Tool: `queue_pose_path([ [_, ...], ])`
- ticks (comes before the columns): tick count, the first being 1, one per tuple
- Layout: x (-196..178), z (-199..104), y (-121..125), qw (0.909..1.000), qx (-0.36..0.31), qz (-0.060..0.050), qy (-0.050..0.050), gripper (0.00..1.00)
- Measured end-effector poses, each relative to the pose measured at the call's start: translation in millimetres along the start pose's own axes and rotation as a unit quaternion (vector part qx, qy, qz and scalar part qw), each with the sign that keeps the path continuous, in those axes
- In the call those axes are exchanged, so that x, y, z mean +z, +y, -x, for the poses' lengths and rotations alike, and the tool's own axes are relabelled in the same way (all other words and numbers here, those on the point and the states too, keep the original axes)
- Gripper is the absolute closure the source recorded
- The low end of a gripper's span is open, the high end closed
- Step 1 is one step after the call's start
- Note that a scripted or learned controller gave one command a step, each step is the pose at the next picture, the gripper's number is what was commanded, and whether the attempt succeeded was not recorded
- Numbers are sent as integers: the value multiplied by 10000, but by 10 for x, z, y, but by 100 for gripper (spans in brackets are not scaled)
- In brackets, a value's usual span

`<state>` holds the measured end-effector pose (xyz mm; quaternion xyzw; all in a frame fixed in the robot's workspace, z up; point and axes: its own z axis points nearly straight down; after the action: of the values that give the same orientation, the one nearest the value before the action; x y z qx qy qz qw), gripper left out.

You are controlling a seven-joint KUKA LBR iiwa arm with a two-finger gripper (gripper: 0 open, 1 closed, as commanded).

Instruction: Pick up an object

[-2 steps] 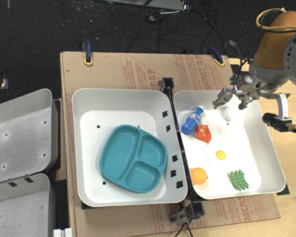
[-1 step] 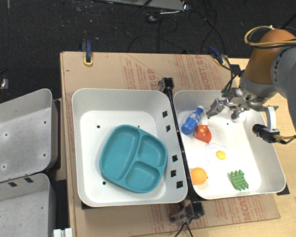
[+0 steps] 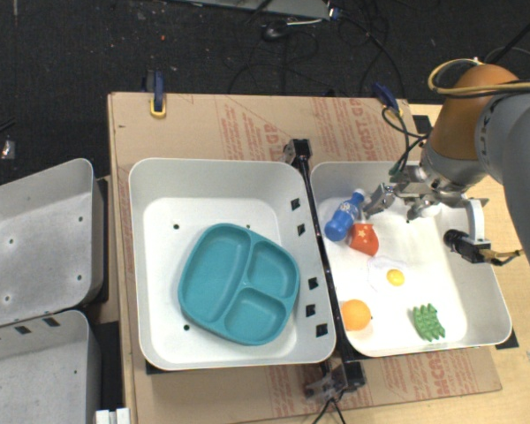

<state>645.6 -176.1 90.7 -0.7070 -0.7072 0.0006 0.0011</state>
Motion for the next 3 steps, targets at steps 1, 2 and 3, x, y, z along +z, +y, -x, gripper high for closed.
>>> queue_pose_path([
  [1, -127, -1, 14, 10000, -5, 26, -8, 100],
  [2, -692, -53, -56, 10000, -6, 43, -11, 100],
  [3, -1285, 1, 35, 10000, -10, 51, -17, 100],
])
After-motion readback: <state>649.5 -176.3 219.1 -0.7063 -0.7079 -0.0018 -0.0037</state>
